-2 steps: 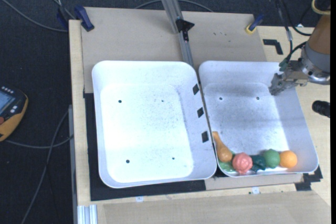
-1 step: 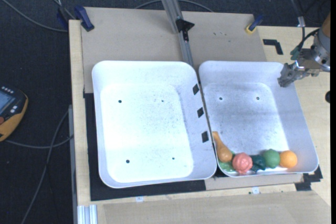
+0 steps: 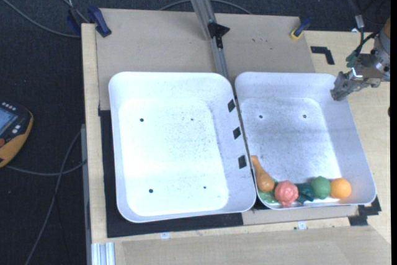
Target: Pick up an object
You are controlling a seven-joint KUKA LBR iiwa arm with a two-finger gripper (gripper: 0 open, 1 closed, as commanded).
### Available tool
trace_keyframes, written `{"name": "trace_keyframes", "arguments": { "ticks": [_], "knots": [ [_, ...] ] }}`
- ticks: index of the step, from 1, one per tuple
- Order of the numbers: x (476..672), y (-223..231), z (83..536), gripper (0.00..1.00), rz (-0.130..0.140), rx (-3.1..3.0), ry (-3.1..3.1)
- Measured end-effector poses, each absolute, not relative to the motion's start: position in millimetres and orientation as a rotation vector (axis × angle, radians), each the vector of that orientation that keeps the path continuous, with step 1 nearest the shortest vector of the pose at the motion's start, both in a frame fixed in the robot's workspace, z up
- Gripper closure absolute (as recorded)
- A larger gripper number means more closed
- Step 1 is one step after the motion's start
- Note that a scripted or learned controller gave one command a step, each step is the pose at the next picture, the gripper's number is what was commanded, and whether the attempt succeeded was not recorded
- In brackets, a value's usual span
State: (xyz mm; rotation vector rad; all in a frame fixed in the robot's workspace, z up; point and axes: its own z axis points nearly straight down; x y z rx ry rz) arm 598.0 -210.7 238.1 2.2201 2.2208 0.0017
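Nothing is picked up yet — the gripper (image 3: 342, 89) hangs over the right bin's (image 3: 298, 133) far right corner, its grip state unreadable, well apart from the toys (image 3: 304, 189) along the near wall.

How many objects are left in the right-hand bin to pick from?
4 clearly, all along its near edge: an orange carrot-like piece, a pink ball, a green ball, an orange ball. Smaller bits may hide beneath them.

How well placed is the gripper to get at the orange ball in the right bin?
Probably yes: the gripper hangs over the bin's far right corner, the orange ball lies at the near wall, and bare floor lies between.
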Motion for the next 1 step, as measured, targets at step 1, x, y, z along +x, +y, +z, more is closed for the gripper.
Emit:
{"name": "trace_keyframes", "arguments": {
  "ticks": [1],
  "knots": [
    [586.2,-149.9,240.7,1.0,0.003,2.216,2.227]
  ]
}}
